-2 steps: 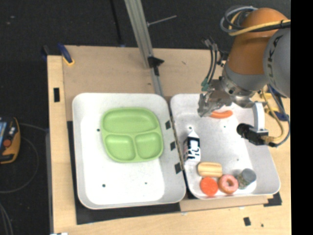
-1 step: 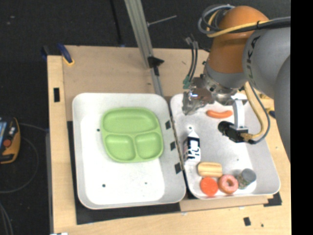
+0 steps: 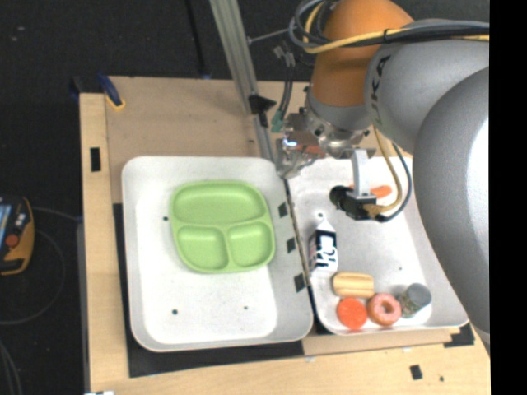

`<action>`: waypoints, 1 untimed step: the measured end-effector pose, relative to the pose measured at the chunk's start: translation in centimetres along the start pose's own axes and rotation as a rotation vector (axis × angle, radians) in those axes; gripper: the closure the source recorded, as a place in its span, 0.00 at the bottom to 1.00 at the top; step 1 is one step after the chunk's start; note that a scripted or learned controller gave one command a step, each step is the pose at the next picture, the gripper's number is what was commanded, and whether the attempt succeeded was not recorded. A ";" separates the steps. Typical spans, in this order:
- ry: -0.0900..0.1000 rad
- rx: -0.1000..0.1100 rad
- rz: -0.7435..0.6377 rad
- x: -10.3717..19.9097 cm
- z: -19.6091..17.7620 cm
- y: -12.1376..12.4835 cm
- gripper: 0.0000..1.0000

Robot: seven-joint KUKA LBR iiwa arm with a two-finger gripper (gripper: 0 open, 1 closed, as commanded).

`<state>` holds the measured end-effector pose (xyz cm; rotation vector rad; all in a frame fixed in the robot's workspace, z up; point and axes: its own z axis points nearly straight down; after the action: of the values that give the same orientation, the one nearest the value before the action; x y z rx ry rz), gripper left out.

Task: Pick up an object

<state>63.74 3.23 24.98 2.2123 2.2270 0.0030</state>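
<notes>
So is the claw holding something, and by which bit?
Can't tell. The claw hovers at the far-left corner of the right bin, too blurry to show any hold.

Robotics laboratory cell. A bare plywood worktop (image 3: 181, 113) carries 2 shallow white bins, the left bin (image 3: 136, 245) and the right bin (image 3: 424, 253), side by side, with black tabs (image 3: 299, 282) between them. An aluminium profile post (image 3: 235, 56) rises behind the bins. 1 grey industrial arm (image 3: 436, 81) with an orange band and loose cables (image 3: 306, 15) reaches over the right bin, where small toy foods (image 3: 352, 284) lie; the surrounding floor (image 3: 49, 23) is dark.
</notes>
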 end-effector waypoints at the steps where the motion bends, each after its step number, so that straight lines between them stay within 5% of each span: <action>1: 0.000 0.001 0.001 4.9 1.8 1.9 1.00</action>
<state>65.61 8.14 23.22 2.2134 2.2265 0.0016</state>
